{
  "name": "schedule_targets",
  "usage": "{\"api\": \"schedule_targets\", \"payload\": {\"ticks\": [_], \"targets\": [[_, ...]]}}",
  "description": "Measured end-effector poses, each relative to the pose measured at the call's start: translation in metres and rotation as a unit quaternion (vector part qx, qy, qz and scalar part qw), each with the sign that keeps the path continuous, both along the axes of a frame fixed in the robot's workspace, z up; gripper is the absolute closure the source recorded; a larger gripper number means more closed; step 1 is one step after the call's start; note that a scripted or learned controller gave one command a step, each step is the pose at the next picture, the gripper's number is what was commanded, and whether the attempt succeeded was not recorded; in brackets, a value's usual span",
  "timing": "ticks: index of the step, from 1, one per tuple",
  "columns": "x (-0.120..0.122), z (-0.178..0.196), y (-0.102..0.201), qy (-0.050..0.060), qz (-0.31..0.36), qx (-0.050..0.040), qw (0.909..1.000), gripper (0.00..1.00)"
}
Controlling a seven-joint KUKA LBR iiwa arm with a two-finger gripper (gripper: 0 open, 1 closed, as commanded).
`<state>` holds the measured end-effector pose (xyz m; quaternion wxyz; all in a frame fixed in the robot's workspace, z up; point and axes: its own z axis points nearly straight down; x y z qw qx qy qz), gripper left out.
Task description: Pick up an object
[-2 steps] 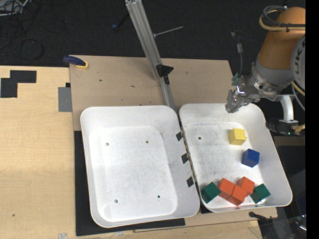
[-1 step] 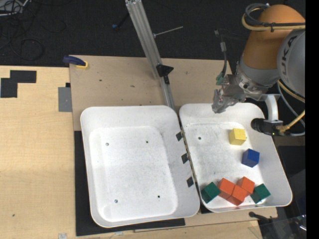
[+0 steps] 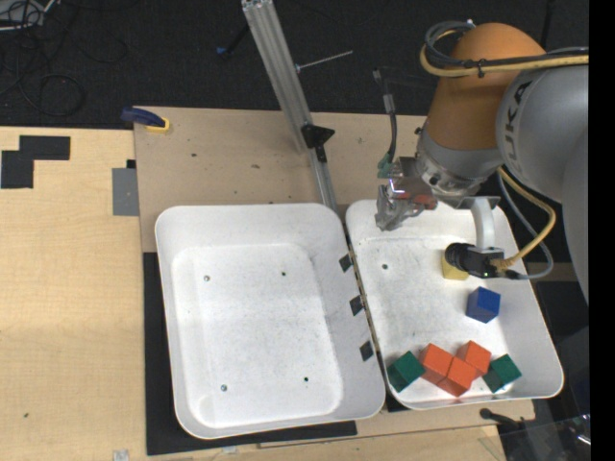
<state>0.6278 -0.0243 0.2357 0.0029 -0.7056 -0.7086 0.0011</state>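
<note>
Pale wood table (image 3: 77,286) under a dark backdrop carries two shallow white bins side by side, seen from above at a slant. From the right, the grey arm (image 3: 553,133) with its orange band (image 3: 476,84) leans over the far end of the right bin (image 3: 413,257), its wrist tipped down and leftward. The claw (image 3: 392,209) hangs just above that bin's far left corner; whether it is spread or pressed together cannot be told from this angle, and nothing is visible between its tips.

Loose objects lie in the right bin, well apart from the claw. A blue cube (image 3: 483,304) sits near the right wall. Along the near edge, two orange blocks (image 3: 454,365) touch each other, flanked by a green block (image 3: 405,369) on the left and a second green block (image 3: 502,372) on the right. A yellow piece (image 3: 454,269) rests by the right wall, partly covered by a black fitting (image 3: 471,258) with a white bracket.

Left bin (image 3: 255,315) shows a speckled white floor. A slanted aluminium rail (image 3: 283,75) rises behind the bins. Black cables (image 3: 34,12) trail across the dark floor at far left, and a blue-and-yellow clamp (image 3: 146,118) grips the table's far edge.
</note>
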Motion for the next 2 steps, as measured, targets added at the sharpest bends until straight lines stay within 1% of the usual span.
{"api": "schedule_targets", "payload": {"ticks": [1,2], "targets": [[-0.013,-0.007,0.058,0.0,0.0,0.0,1.0,1.0],[-0.017,-0.001,0.118,-0.001,0.001,-0.0001,1.0,1.0]]}}
